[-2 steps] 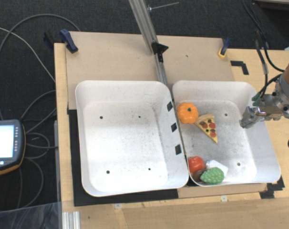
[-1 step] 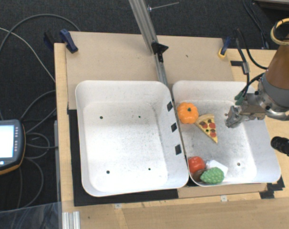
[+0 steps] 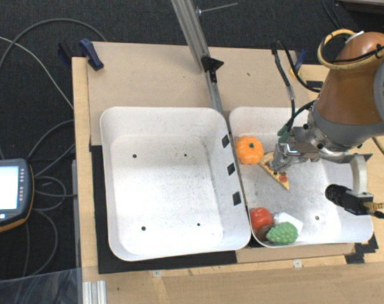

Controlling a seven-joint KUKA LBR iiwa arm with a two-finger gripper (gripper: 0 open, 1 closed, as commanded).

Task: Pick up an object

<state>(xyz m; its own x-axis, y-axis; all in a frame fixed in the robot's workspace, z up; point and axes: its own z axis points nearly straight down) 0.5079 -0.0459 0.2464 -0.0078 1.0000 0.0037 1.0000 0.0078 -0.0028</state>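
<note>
gripper (image 3: 279, 164): low in the right bin (image 3: 319, 201), tips down at the pizza slice; spread or pinched, can't tell, wrist blocks it
pizza (image 3: 275, 173): right under the tips, flat on the bin floor, touching or just short, can't tell
long axis: runs diagonal, crust up-left by the pumpkin, point down-right
key relation: slice straight below the tool, looks lined up for a straight drop, not a sideways reach
pumpkin (image 3: 249, 150): just left of the tips, may get bumped
tomato (image 3: 261, 218), grapes (image 3: 282, 233): nearer the camera, apart from the tool
left bin (image 3: 116, 132): well left
held: nothing seen between the tips
</note>
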